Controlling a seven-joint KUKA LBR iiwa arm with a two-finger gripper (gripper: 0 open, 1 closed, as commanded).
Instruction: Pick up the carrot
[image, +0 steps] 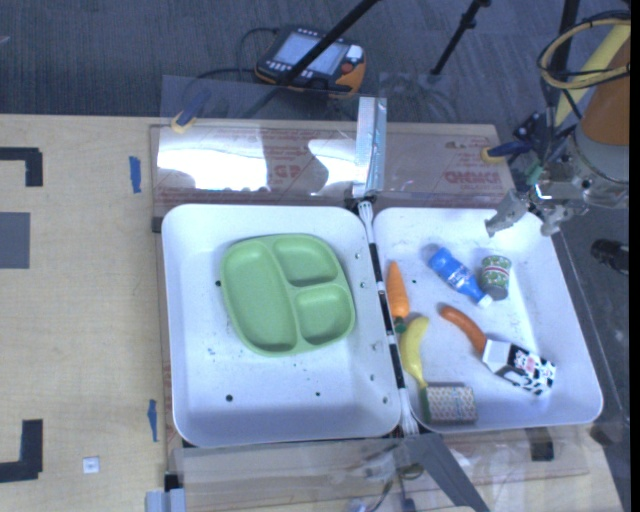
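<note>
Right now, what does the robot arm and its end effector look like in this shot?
The arm enters at the upper right, showing an orange band, with yellow and dark cables looped above it. Its end effector is pale grey metal with blue wiring near the wrist.

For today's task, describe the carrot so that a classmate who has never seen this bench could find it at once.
Look in the right white bin, along its left wall next to the divider between the two bins. The carrot lies there lengthwise, just above the yellow banana. It is the short orange piece with a green tip, straighter and paler than the curved reddish-orange sausage lying further right.
</note>
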